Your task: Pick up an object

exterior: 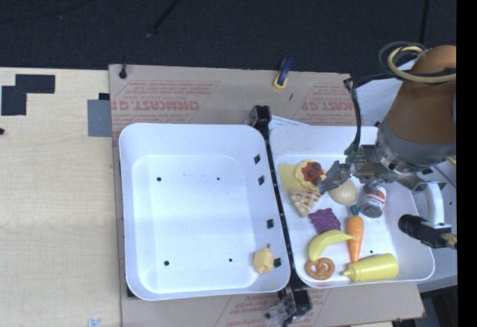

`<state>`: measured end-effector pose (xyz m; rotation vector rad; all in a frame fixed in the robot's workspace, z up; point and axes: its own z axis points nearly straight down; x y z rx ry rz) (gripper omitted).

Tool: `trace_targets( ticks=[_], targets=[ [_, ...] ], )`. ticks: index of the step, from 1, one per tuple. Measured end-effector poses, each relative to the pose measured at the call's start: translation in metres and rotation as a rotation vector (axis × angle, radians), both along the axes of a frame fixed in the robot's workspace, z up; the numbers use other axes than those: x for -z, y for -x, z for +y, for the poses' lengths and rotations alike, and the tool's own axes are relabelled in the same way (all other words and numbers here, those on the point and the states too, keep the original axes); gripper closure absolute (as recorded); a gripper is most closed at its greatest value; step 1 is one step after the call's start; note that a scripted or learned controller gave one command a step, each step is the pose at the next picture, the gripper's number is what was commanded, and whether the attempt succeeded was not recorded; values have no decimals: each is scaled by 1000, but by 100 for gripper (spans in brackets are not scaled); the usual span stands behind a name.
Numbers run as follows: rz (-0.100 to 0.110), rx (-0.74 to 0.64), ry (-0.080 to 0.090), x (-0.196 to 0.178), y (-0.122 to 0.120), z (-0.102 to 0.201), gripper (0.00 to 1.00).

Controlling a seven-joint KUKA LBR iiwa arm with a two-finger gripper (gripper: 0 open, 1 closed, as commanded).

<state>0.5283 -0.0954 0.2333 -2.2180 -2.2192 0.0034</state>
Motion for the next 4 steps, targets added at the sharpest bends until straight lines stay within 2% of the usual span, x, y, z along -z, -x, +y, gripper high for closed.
trace_targets(
  ticks=[1,2,3,4],
  targets=[
    [3,-5,-2,18,27,68,0],
    [-2,-12,-2,48,-14,208,0],
    [-15,-4,-3,-96,0,225,0],
    [-19,-3,-4,-279,4,240,0]
  ],
)
